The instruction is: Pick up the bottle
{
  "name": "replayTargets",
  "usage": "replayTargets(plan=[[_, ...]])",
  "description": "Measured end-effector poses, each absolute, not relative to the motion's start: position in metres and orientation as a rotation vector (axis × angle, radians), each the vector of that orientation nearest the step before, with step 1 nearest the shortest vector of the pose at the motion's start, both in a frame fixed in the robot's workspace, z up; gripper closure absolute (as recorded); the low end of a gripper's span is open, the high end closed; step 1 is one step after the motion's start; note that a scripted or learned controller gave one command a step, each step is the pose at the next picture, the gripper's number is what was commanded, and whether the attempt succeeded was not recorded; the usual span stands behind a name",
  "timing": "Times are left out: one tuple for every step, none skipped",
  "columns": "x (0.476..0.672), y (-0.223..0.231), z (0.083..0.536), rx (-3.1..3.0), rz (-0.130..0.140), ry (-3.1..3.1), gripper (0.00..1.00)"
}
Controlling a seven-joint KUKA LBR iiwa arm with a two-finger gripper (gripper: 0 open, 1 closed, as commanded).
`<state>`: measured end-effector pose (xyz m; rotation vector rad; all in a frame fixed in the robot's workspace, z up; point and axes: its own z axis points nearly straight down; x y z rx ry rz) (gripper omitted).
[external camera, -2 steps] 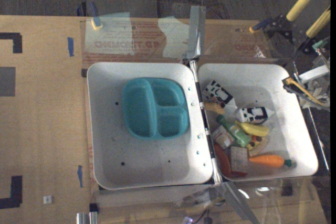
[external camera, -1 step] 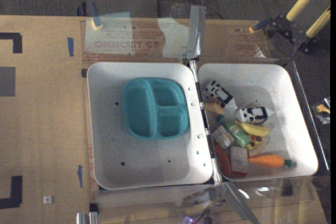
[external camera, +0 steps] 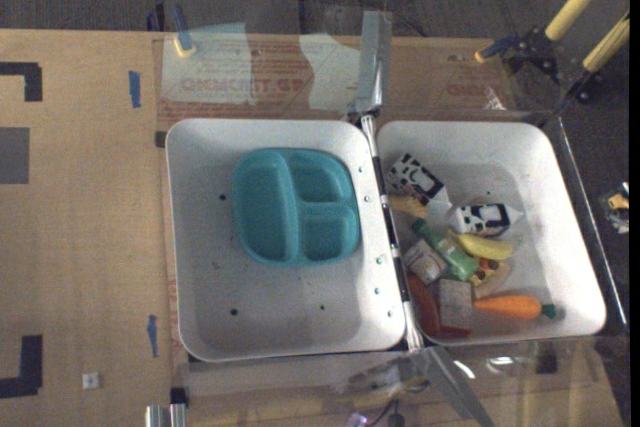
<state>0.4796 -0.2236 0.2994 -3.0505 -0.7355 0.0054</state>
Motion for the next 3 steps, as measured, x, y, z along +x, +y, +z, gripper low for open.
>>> replayTargets(plan=[[0.481, -0.212, 0.308, -3.126, 0.001, -0.318, 1.00], [0.482, -0.211, 0.317, -3.125, 0.003, -0.322, 1.00], [0.482, -0.211, 0.327, -3.125, 0.005, -0.325, 1.00]])
